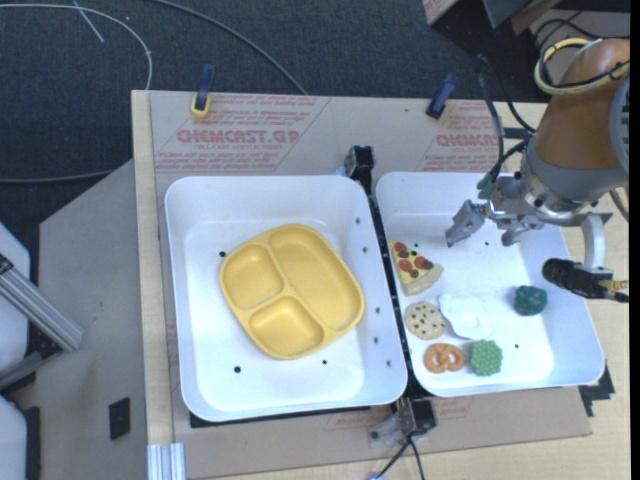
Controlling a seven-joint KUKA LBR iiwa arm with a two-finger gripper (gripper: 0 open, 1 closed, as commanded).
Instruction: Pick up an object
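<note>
Lowest in the frame, a pretzel (443,357) and a green broccoli piece (485,357) sit near the bottom edge of the right bin (570,368). Above them lie a cookie (425,319), a white lump (466,315) and a pizza slice (413,266); a dark green ball (530,300) sits toward the right. The gripper (487,224) hovers in the bin's upper part, fingers spread apart, holding nothing. A yellow divided plate (291,289) fills the left bin (200,368).
</note>
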